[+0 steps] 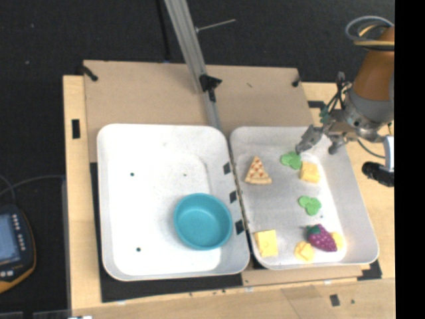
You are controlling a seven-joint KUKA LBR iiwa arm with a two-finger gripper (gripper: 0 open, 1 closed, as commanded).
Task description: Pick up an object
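My gripper hangs over the far right part of the right bin, its two fingers spread apart with nothing between them. Just below it lie a green piece and a yellow block. A pizza-slice toy lies toward the bin's left side. Lower down are another green piece, a purple grape bunch, a yellow cube and a small yellow piece.
A blue bowl sits in the left bin near its front right corner. A grey metal pole slants up from between the bins. A handheld pendant lies at the far left.
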